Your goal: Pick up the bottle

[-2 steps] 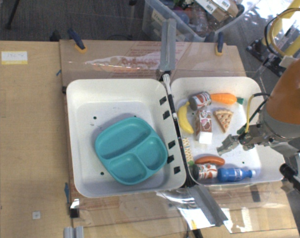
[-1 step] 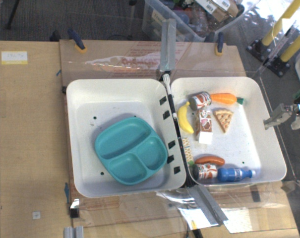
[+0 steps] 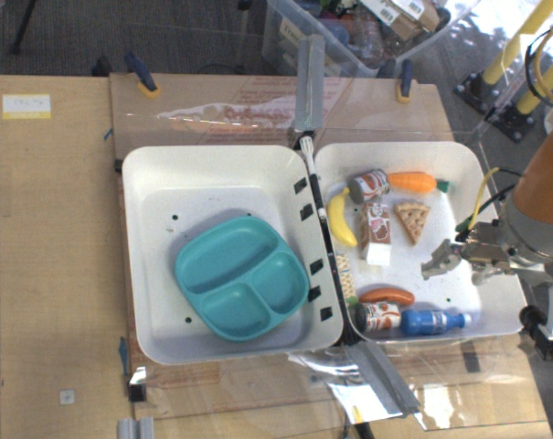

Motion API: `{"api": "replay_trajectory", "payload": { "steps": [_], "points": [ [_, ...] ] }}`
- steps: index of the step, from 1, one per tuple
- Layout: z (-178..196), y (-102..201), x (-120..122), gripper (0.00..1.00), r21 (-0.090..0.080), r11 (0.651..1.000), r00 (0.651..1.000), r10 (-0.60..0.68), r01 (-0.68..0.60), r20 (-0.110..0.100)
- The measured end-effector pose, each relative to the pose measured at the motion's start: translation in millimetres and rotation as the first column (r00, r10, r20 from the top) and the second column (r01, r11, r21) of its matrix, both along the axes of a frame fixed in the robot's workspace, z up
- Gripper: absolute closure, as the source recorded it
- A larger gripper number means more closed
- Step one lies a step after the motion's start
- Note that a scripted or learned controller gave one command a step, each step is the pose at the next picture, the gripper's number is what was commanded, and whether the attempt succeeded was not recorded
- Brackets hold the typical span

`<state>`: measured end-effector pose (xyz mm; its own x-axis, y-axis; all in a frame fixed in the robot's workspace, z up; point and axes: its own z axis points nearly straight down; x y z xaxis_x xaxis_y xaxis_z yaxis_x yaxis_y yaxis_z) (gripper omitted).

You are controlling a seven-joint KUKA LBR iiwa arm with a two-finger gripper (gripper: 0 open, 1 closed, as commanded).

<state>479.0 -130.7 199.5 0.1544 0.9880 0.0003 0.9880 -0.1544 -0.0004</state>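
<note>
Camera view, one blue bottle (image 3: pixel 432 321), two cans (image 3: pixel 371 185), one pincer (image 3: pixel 443 261)

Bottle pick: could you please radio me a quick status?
Claw open, above right bin, holding nothing. Blue bottle lies on its side at the near wall, below the claw. Can touches its end; sausage close beside.

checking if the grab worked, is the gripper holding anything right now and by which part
Nothing is held. The gripper hangs above bare bin floor, apart from the blue bottle, which lies on its side by the near wall.
</note>
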Motion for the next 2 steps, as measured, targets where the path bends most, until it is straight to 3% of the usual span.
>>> {"api": "replay_trajectory", "payload": {
  "steps": [1,2],
  "points": [
    [155.0,62.9,4.9,0.00,-0.001,0.998,0.998,-0.061,0.061,0.001],
    [236.8,-39.3,39.5,0.00,-0.002,0.996,0.996,-0.093,0.093,0.004]
  ]
}}
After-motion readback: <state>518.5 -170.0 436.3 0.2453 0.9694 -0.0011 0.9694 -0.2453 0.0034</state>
